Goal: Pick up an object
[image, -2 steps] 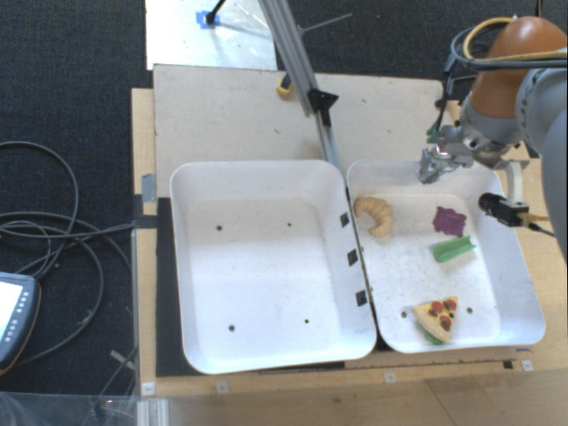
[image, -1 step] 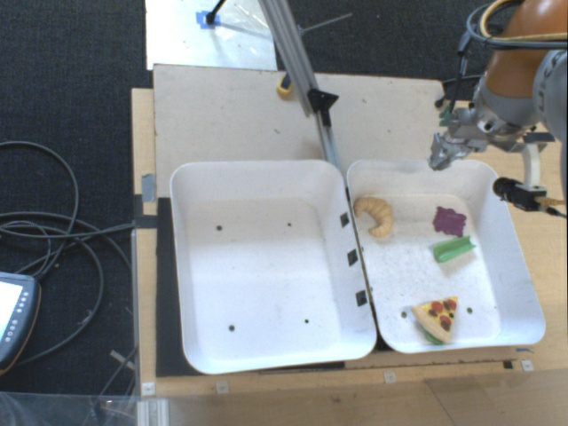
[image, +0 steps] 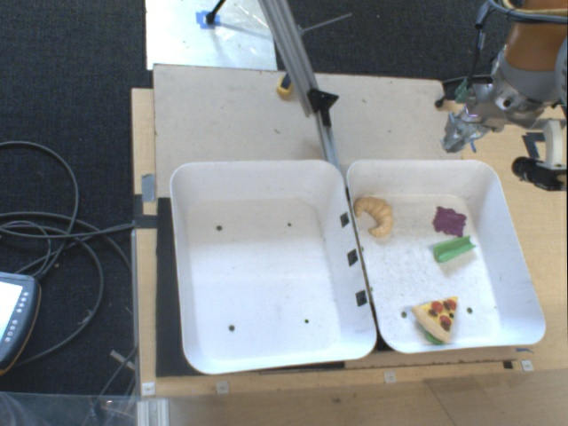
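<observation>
The right bin (image: 510, 229) holds a tan croissant (image: 375, 215) near its back left, a purple toy (image: 449, 221) and a green piece (image: 453, 249) toward the right, and a pizza slice (image: 437, 318) near the front. My gripper (image: 459, 138) hangs above the bench just behind the right bin's back rim, high over the purple toy's side. Nothing shows between its fingers.
The left bin (image: 182, 238) sits beside the right one, joined along a middle rim with black clips. A slanted metal pole (image: 297, 51) crosses the back of the bench. Cables and a tablet (image: 13, 313) lie on the floor at left.
</observation>
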Controlling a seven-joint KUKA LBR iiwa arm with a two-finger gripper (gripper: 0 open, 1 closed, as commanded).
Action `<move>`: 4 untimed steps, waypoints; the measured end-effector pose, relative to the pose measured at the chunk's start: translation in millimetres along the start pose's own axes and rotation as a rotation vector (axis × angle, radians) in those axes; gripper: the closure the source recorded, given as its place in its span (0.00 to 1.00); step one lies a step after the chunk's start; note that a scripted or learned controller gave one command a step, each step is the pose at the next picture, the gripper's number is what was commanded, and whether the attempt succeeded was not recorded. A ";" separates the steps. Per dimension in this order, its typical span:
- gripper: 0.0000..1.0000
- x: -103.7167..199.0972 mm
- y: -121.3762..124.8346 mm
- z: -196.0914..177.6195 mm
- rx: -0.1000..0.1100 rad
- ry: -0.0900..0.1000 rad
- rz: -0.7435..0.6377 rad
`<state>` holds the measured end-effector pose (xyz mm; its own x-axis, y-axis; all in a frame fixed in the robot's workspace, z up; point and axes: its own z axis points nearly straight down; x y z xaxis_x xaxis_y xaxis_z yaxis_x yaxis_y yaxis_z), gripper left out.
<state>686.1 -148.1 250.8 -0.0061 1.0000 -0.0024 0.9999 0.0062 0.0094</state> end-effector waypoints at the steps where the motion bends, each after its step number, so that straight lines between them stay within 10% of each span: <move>1: 1.00 39.7 -29.1 11.9 0.010 0.003 -0.002; 4: 1.00 168.1 -103.6 -5.2 0.010 0.005 -0.004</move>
<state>581.4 19.4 254.6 -0.0098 0.9999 0.0028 1.0000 0.0098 -0.0010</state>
